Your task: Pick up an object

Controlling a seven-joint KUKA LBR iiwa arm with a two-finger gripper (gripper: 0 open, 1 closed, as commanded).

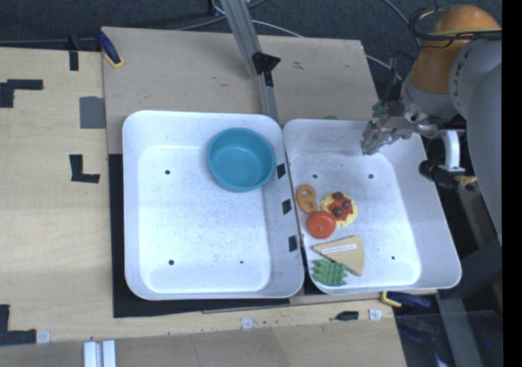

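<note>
The right bin [408, 218] holds a cluster of small toy foods near its left side: a pretzel [306, 196], a small pizza slice with dark toppings [340, 206], a red tomato [320, 224], a tan sandwich wedge [342, 252] and a green leafy piece [329, 273]. My gripper [373, 141] hangs over the far right corner of this bin, well up and right of the food. Nothing shows between its tips.
A blue bowl [241, 158] sits in the far right part of the left bin [163, 227]. A slanted metal pole [245, 31] runs down to the gap between the bins. Cables lie behind the bench.
</note>
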